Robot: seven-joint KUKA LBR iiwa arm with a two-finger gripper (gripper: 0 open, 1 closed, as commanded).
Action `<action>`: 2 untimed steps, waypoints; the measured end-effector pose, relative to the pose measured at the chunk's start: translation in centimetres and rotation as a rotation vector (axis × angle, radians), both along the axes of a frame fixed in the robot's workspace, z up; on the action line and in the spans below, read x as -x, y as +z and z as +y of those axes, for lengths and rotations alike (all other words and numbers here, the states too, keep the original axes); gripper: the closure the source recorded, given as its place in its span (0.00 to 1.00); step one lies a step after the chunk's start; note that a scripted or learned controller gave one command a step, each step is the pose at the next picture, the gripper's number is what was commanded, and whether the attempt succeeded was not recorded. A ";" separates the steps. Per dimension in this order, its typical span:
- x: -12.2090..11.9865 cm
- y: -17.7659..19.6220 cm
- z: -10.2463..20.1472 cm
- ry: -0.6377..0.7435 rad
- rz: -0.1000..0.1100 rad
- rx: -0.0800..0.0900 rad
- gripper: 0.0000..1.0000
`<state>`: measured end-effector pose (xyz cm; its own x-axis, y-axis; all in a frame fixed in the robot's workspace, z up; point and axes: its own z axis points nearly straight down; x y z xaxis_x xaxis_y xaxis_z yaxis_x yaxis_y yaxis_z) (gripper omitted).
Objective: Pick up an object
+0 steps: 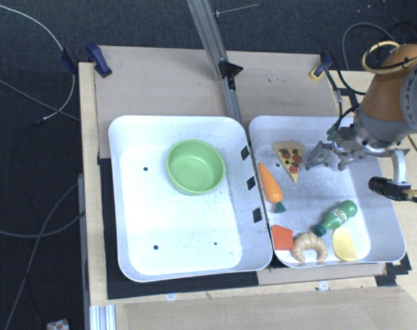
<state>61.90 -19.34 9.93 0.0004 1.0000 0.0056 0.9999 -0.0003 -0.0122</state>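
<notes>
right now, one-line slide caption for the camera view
Gripper hovers beside the pizza slice in the right bin; green bowl sits in the left.

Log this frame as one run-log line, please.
phase: approach | gripper: over right bin, beside pizza slice, holding nothing | left bin: green bowl

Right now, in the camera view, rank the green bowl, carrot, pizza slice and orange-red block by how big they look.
Largest to smallest:
1. green bowl, clearly the biggest.
2. carrot and pizza slice look about alike; the carrot is longer, the slice wider, so I won't rank them.
3. orange-red block, smallest.
</notes>
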 end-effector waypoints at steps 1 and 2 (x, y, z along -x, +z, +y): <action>-0.2 1.7 0.0 0.000 -0.008 0.001 1.00; -0.8 6.3 -0.1 0.001 -0.019 0.006 1.00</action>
